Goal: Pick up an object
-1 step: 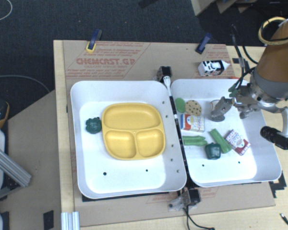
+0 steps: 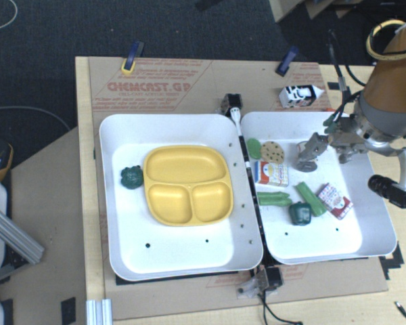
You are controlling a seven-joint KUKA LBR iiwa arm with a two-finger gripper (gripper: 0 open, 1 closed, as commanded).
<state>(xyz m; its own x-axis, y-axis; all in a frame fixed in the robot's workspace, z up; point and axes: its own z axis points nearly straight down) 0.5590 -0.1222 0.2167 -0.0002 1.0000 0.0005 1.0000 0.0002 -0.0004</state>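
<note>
My gripper (image 2: pixel 310 153) hangs over the right bin (image 2: pixel 365 242), in its upper middle part. Just left of it lie a speckled round cookie (image 2: pixel 273 152) and a light green round piece (image 2: pixel 254 147). Below those rests a small white, red and blue carton (image 2: pixel 272 174). Further down are a green pod (image 2: pixel 274 198), a green stick (image 2: pixel 310 198), a dark green lump (image 2: pixel 300 213) and a red and white packet (image 2: pixel 333 200). I see nothing held in the gripper.
The left bin (image 2: pixel 122 242) holds a yellow divided plate (image 2: pixel 188 183) and a dark green lump (image 2: pixel 131 177) at its left. A black and white object (image 2: pixel 301 95) sits on the board behind the right bin. Clamps (image 2: pixel 130 58) grip the board's far edge.
</note>
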